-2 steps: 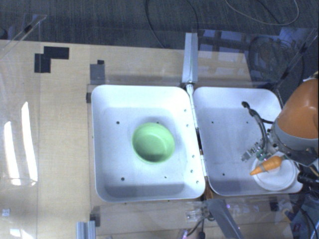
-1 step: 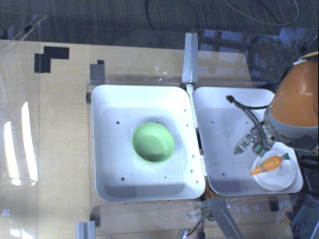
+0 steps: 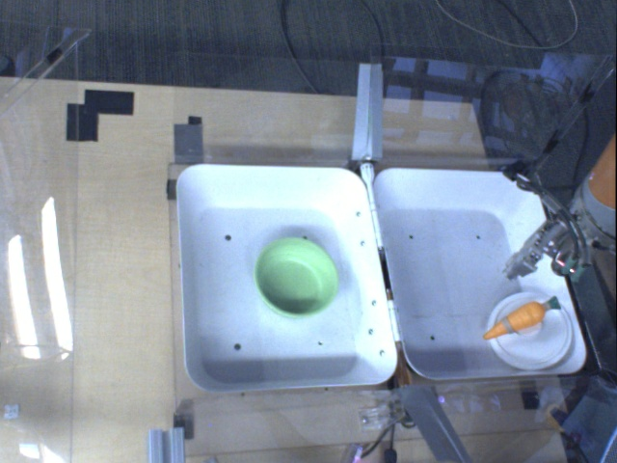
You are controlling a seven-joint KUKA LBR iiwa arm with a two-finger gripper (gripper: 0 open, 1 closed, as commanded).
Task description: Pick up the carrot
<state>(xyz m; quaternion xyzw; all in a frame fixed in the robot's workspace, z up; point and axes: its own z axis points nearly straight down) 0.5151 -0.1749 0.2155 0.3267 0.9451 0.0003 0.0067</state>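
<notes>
An orange carrot (image 3: 519, 320) with a green top lies on a small white plate (image 3: 533, 347) in the near right corner of the right bin (image 3: 439, 258). Its tip points left over the plate's rim. My gripper (image 3: 523, 261) hangs above the bin's right side, a short way behind the plate and apart from the carrot. Nothing shows in its grasp.
A green bowl (image 3: 297, 276) sits in the middle of the left bin (image 3: 212, 258). A metal divider (image 3: 367, 123) runs back from between the bins. Cables hang by the arm (image 3: 598, 201) at the right edge.
</notes>
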